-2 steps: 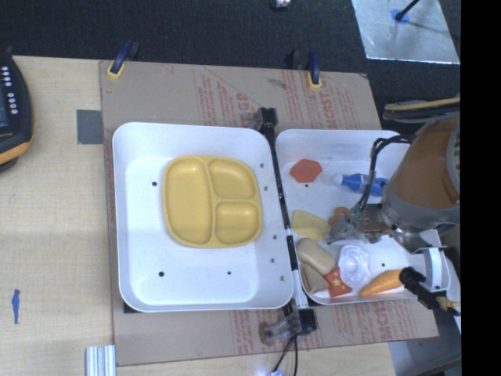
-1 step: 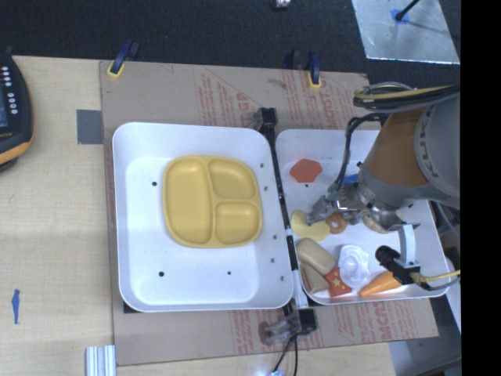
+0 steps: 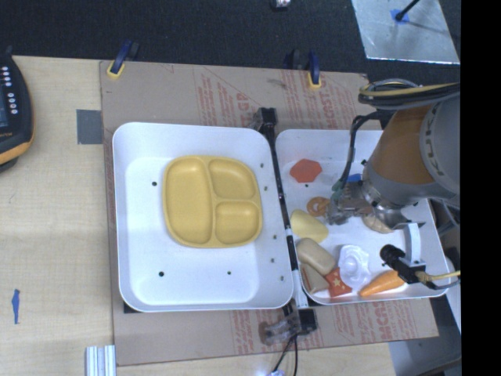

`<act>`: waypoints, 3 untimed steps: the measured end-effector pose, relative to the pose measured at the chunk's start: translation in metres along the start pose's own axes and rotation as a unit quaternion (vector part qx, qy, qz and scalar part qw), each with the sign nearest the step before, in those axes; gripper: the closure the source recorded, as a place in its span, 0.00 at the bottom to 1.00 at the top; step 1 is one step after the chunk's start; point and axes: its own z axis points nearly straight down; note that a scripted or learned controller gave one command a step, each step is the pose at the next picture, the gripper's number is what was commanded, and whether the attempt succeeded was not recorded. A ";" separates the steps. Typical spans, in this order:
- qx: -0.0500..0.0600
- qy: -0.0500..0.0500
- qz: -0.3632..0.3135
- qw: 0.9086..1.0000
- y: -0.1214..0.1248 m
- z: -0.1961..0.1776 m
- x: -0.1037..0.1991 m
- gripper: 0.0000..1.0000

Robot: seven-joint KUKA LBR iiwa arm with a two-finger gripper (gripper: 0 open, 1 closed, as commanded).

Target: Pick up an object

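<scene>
My gripper (image 3: 342,208) hangs low over the middle of the right bin (image 3: 329,143), with the grey and orange arm reaching in from the right. Just left of it lies a small brown ring (image 3: 318,206). A red hexagon (image 3: 306,170) sits further back. In front of the gripper are a pale yellow piece (image 3: 308,226), a tan loaf (image 3: 315,254), a white crumpled item (image 3: 354,263), a red piece (image 3: 338,283) and an orange carrot (image 3: 382,283). A tan item (image 3: 380,225) is partly hidden under the wrist.
The left bin (image 3: 137,210) holds a yellow divided plate (image 3: 211,200). Blue and yellow clamps (image 3: 119,61) pin the brown board at its far edge. A black handheld controller (image 3: 12,104) lies at the far left of the bench.
</scene>
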 end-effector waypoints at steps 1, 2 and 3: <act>0.000 0.000 0.000 1.000 0.000 0.000 0.000 0.00; -0.002 0.000 0.000 1.000 0.049 0.010 0.011 0.00; -0.003 0.000 0.000 1.000 0.105 0.009 0.010 0.00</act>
